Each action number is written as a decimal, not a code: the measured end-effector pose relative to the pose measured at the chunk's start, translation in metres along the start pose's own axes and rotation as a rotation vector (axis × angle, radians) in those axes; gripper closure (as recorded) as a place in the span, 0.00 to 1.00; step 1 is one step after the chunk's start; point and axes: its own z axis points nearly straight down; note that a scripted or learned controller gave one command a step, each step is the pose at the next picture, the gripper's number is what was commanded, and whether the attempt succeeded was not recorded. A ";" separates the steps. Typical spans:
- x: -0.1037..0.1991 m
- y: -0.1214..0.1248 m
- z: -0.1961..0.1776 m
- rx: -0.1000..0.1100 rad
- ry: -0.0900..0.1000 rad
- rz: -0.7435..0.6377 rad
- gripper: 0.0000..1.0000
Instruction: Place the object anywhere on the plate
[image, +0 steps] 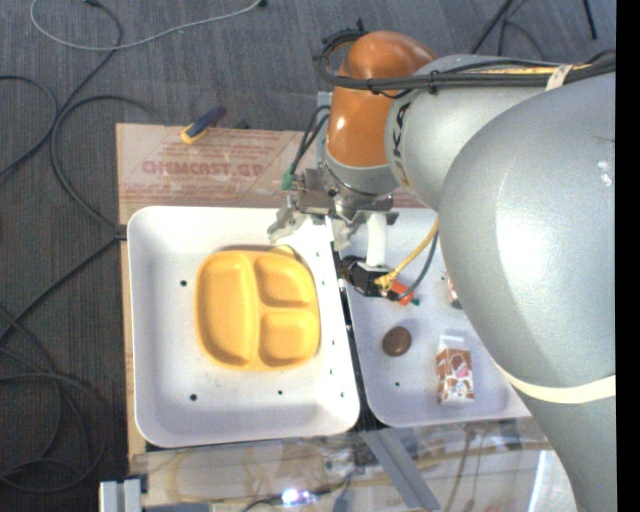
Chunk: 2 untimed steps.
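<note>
Hovering over the top edge of the left bin (150, 330), gripper (312, 222) sits just above the plate's (258, 305) upper right corner, near the wall shared with the right bin (420, 400). Can't tell the finger state: the wrist hardware and orange band (375, 95) crowd that spot, and nothing shows between the tips. Plate is yellow, three compartments, lying flat mid left bin, nothing on it. Right bin holds a small brown round object (397, 342) near its left side and a little carton (454, 372) with brown-and-white print just right of it, apart from each other. Both lie on the bin floor, well apart from the gripper. Which one is the task's object is unclear; neither is on the plate. Yellow and red cable ends (395, 285) hang off the wrist above the right bin's upper left. Arm body covers the bin's right part. Cardboard sheet (200, 170) behind the bins has a blue-yellow tool (203, 124) at its top edge. Cables (60, 150) run across the carpet at left.
</note>
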 end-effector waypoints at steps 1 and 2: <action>0.000 0.000 -0.008 0.004 -0.002 -0.001 1.00; 0.000 0.000 -0.008 0.004 -0.002 0.000 0.00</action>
